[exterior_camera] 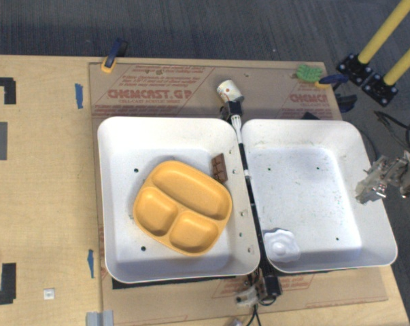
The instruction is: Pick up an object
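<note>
In the left bin (117,182) a yellow divided tray (183,206) lies slightly turned. A small brown bar (219,168) rests beside it against the bin's right wall. A small white object (281,244) sits in the near left corner of the right bin (306,175). My gripper (373,185) hangs at the right bin's right rim, well away from all three objects, and I see nothing in it.
The bins rest on a cardboard sheet (164,90) on a wooden bench. A white-capped post (227,90) stands at the top of the seam between the bins. Yellow rods with black clamps (368,73) reach in at the top right, and cables trail near the gripper.
</note>
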Controlling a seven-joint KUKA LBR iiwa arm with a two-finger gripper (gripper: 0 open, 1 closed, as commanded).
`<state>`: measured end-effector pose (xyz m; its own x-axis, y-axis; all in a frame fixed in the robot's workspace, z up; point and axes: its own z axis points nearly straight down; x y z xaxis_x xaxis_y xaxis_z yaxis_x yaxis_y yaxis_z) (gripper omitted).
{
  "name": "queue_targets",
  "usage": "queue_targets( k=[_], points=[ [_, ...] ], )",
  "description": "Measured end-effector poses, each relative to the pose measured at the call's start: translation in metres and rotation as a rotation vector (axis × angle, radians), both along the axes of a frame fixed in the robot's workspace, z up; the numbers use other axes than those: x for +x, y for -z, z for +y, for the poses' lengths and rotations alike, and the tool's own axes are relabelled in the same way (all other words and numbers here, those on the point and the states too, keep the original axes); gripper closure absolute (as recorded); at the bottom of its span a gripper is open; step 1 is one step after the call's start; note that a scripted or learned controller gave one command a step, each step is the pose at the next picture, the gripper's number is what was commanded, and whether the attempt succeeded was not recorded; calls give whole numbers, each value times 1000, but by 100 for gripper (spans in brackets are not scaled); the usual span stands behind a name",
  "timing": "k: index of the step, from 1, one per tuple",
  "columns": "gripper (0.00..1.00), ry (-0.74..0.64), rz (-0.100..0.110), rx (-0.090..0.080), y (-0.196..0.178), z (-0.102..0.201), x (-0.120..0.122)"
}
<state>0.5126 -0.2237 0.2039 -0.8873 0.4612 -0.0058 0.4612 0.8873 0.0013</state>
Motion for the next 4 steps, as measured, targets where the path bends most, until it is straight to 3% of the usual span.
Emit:
queue_targets(
  k=[1, 4],
  points=[
    [100, -340, 3, 0, 7, 0, 2],
    [100, -335, -17, -5, -25, 1, 7]
  ],
)
